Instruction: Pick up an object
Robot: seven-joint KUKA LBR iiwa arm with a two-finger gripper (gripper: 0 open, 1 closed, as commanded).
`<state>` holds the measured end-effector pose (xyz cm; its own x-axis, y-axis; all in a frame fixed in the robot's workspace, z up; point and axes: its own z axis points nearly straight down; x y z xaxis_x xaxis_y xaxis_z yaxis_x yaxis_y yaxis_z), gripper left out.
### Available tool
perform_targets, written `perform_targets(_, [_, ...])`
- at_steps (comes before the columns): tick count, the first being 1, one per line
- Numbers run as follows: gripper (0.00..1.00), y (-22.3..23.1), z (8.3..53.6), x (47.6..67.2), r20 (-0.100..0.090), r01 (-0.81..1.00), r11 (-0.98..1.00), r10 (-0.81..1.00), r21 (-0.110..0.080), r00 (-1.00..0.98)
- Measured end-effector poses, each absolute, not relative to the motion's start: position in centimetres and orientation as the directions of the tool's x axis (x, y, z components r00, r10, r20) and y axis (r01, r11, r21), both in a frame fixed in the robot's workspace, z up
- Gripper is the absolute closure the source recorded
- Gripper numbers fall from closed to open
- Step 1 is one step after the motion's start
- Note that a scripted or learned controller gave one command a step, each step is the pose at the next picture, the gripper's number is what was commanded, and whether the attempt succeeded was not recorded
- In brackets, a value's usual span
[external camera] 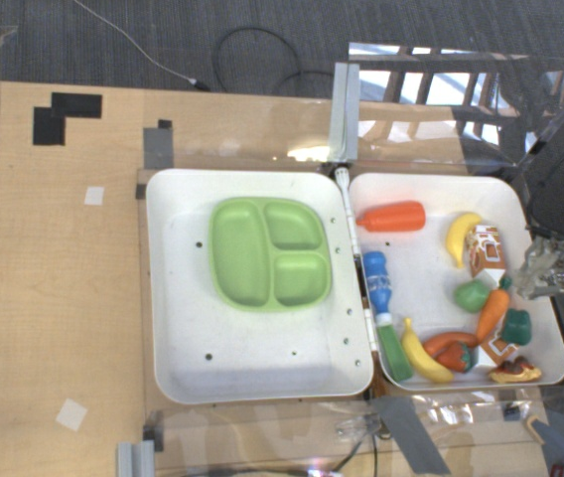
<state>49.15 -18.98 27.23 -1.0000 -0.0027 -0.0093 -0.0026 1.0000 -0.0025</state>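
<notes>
Gripper (545, 274) sits at right edge of frame, over the right bin (431, 192) rim; grip state cannot be told. No object lifted; all toys, including the orange carrot (492, 313), lie in the bin. Pick not yet done.

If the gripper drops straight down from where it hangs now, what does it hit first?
Most likely the carrot, just beside the gripper at the right bin's right edge; possibly bare bin floor, since depth is unclear.

Robotics lab test station

A pale wooden counter (54, 296) with black marker patches (64, 115) carries two white bins (262, 371), metal brackets (345, 107) and loose cables (252, 63) over grey carpet (262, 8); plastic toy food (393, 217) fills one bin.
</notes>
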Motion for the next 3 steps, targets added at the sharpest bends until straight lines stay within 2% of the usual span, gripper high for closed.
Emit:
perform_targets(1, [0.0, -19.9, 15.5, 49.7, 0.0, 0.394, 0.919, 0.394, 0.0, -0.919])
perform_targets(2, [0.0, -13.9, 9.1, 53.2, -0.017, 0.27, 0.963, 0.27, 0.002, -0.963])
perform_targets(3, [0.0, -9.3, 9.0, 58.9, -0.017, 0.405, 0.914, 0.405, 0.007, -0.914])
